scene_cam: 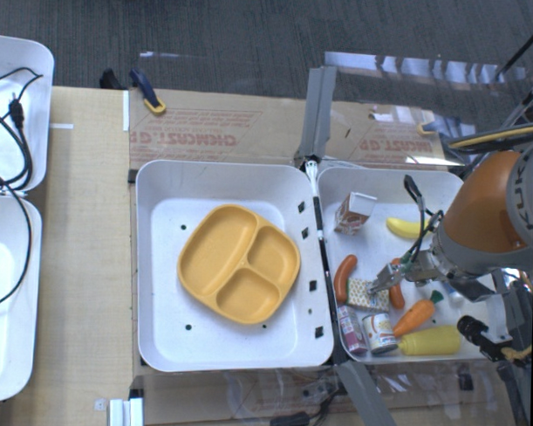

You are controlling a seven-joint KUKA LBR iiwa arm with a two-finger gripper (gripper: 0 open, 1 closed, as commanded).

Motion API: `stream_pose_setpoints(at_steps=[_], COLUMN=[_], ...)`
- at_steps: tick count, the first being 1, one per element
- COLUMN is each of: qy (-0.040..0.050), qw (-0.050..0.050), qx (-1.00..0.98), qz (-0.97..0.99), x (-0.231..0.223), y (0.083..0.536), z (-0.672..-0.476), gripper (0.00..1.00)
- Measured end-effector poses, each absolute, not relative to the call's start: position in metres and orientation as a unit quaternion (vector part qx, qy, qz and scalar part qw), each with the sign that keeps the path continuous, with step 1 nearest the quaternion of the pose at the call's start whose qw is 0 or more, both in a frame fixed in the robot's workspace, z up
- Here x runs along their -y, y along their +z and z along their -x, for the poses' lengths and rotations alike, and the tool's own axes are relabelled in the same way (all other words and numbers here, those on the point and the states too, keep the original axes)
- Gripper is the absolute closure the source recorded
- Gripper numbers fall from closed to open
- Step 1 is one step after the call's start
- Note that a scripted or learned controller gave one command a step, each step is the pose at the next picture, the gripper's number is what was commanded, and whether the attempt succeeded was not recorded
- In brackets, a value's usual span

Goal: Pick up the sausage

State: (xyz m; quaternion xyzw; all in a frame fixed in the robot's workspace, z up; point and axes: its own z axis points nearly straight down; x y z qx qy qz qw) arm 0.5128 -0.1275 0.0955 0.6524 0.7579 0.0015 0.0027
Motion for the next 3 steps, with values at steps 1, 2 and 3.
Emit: stream_pose_setpoints(at_steps=[1,2,3], qy=[0.0031,-0.0011,-0.0015], qw=[0.004,0.0,-0.001], qx=[-0.758,-0.774,-0.783], qz=[-0.653,-0.633,-0.622], x=[0.128,0.035,0.054], y=[0.106,0.228,0.217], z=[-0.514,-0.507,-0.495], gripper=[1.0,1.0,1.0])
